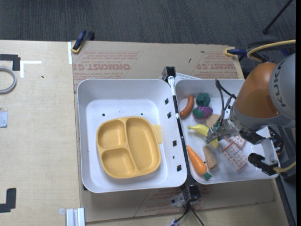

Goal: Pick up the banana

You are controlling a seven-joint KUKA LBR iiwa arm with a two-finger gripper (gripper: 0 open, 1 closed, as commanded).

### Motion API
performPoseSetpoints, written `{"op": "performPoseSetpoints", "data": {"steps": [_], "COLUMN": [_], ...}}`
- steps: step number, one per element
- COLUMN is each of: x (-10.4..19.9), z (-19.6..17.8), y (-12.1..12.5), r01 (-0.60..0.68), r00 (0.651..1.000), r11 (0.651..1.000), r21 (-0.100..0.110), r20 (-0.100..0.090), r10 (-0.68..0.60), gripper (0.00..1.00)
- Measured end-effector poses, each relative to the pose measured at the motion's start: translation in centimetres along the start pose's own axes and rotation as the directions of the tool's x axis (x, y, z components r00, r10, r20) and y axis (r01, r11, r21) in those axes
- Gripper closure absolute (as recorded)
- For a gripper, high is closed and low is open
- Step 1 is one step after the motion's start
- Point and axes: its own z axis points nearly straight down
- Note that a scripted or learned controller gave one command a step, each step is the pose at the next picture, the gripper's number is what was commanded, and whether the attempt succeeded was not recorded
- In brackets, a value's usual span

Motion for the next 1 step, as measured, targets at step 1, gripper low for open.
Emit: {"op": "performPoseSetpoints", "data": {"steps": [1], "x": [1.31], "z": [-8.99], "y": [4.81], "r01": [-0.218], "r00": [0.976], "r11": [0.976], "r21": [0.001], "r20": [0.001], "r10": [0.218], "gripper": [1.00]}}
